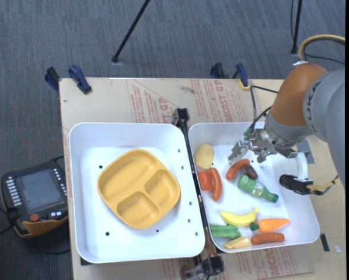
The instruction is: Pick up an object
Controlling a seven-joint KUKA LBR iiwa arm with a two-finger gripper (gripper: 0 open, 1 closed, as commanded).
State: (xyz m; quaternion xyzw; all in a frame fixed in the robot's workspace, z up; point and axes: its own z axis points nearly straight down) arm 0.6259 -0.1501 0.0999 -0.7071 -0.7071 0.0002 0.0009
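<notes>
My gripper [248, 154] hovers over the back of the right bin [300, 214], just above a reddish-brown sausage [238, 168]. Its fingers stand open, with nothing between them. A green bottle [257, 189] lies just in front of the sausage. Left of them are a pale potato [203, 155], an orange piece [205, 179] and a red chili [216, 184]. Toward the front lie a banana [238, 217], a carrot [272, 224], a green vegetable [224, 231], another sausage [267, 238] and a yellowish wedge [237, 244].
The left bin [87, 156] holds a yellow divided plate [138, 187]. A black divider [189, 156] runs between the bins. Clamps [78, 77] grip the board's back edge. A control pendant [34, 197] sits off the bench at the left.
</notes>
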